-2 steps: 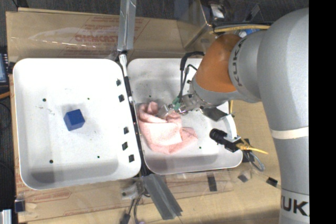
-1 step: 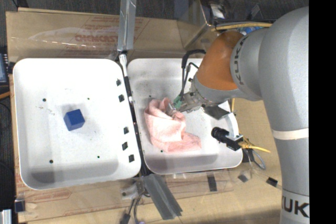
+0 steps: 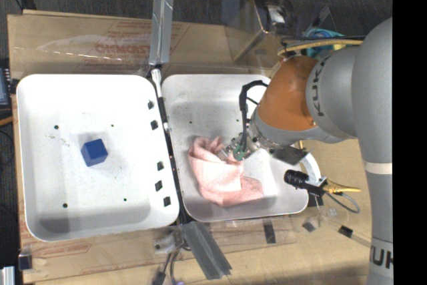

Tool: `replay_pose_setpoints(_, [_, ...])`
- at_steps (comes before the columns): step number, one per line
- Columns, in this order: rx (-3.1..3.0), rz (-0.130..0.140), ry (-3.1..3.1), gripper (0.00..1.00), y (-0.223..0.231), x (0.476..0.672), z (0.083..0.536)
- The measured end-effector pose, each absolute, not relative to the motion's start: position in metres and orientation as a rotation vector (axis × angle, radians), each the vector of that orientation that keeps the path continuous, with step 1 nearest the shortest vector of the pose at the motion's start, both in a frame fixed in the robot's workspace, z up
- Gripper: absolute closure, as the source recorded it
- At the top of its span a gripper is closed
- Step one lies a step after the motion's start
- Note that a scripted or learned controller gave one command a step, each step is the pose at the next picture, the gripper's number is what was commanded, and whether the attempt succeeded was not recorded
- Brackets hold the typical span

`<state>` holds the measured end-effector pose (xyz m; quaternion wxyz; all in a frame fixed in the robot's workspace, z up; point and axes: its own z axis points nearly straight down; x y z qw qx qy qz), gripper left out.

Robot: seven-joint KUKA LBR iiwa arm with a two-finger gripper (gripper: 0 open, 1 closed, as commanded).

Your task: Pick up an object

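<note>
I have the arm (image 3: 347, 97) reaching into the right bin (image 3: 200, 93), and the gripper (image 3: 238, 149) is down low at the pink cloth (image 3: 220, 173). This cloth is the thing I am trying to pick up. It lies crumpled on the floor of the right bin, directly under the gripper and spreading away from it toward the near wall of the bin. The tip of the gripper touches the upper edge of the cloth, where 1 fold stands up a little.

I judge that I am in the grasp step: the descent looks finished, and the lift is not yet begun. The wrist hides most of the tip from above, so I cannot tell if the gripper is released or clenched, and I cannot say that it has the cloth.

The next move, in my opinion, calls for a firm close on that raised fold and then a slow straight lift. Cloth is soft and thin at the edge, so a shallow pinch may slip out when the arm rises.

There is also 1 blue cube (image 3: 94, 151) in the left bin (image 3: 40, 97), far from the gripper on the other side of the divider (image 3: 163, 150). I leave it for now.
</note>
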<state>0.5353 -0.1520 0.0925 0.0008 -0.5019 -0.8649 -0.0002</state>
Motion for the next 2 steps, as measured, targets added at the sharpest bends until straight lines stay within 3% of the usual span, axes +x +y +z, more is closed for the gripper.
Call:
replay_pose_setpoints(1, [-1.577,0.000,-2.715,0.00,-0.1523,0.5351,0.0922])
replay_pose_setpoints(2, [-1.571,0.000,-2.717,1.00,-0.1514,0.5359,0.1021])
